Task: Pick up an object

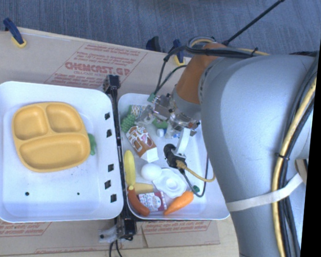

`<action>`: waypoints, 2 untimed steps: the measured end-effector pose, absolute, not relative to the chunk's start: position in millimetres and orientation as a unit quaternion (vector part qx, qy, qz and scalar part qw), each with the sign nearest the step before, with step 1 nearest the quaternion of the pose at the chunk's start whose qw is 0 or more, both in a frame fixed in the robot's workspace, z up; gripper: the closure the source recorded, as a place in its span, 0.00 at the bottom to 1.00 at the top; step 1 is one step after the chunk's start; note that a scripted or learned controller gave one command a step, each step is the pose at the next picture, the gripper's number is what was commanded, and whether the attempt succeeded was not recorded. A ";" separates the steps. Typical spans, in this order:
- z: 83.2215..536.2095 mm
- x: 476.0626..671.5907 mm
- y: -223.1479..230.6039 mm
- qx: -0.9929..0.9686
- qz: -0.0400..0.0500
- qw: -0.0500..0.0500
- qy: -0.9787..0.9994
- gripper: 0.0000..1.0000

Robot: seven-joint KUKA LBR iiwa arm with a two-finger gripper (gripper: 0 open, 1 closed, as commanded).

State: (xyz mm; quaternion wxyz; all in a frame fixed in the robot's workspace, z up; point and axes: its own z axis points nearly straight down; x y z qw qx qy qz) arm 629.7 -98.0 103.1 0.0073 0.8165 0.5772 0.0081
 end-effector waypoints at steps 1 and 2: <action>91.9 652.3 -92.2 0.873 -0.010 -0.009 0.488 0.00; 91.0 565.6 -111.5 0.844 -0.002 -0.002 0.537 0.00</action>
